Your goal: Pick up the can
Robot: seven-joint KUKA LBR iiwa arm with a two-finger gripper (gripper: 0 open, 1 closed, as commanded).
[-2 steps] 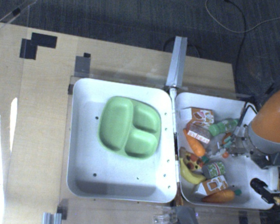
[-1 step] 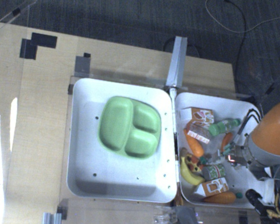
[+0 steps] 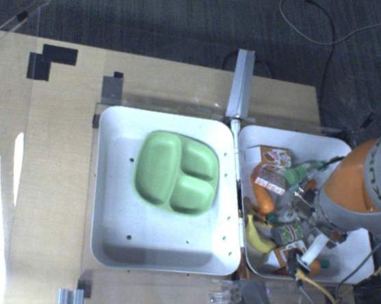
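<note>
Can (image 3: 290,230): you see a small green-labelled cylinder lying amid clutter in the right bin (image 3: 360,259), beside a banana (image 3: 256,236). Left bin (image 3: 103,192) holds a green tray (image 3: 176,171), centre. Tool (image 3: 299,223): at the can; grip state indeterminate.

The can (image 3: 289,234), green-labelled with a grey metal end, lies on its side amid clutter in the right bin (image 3: 343,253).

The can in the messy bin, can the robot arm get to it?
Probably yes. The arm is already down over the right bin, right above the pile. The can lies on top, but a banana and a carrot crowd it closely.
</note>
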